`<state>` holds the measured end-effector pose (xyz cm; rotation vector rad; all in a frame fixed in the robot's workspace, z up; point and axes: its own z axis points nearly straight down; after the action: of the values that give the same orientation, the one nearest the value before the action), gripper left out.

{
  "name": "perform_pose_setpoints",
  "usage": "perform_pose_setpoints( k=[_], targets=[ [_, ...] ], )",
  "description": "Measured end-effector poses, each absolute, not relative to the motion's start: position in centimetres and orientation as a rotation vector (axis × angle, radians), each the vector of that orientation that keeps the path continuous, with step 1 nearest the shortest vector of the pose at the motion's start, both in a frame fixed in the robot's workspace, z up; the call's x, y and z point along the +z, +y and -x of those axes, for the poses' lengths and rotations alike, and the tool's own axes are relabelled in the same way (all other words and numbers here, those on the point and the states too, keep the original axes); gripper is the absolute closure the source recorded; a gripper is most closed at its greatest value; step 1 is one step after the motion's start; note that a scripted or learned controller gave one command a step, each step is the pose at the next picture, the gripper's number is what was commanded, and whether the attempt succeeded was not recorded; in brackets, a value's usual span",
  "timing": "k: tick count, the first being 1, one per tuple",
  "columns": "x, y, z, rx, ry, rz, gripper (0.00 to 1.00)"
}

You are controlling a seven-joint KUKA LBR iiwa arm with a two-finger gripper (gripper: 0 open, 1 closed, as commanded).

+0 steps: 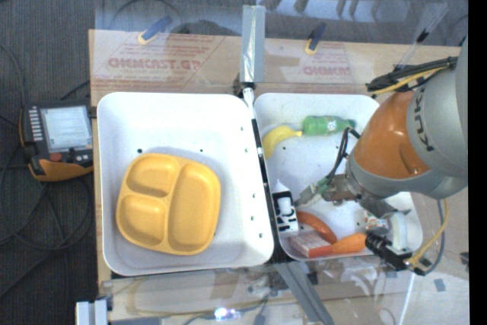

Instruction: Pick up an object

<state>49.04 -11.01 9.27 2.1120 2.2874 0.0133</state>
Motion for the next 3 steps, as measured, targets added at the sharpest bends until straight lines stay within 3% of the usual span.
perform_pose_setpoints(
  k=[1, 2, 3],
  targets=[
    [18.3, -8.9, -48.4, -0.004, 2.398, -2.031, 0.00],
    [18.3, -3.6, -48.4, -0.003, 2.476, -1.935, 0.00],
    [19.3, -7.6, -57.6, -0.006, 2.417, -2.006, 0.00]
  ],
)
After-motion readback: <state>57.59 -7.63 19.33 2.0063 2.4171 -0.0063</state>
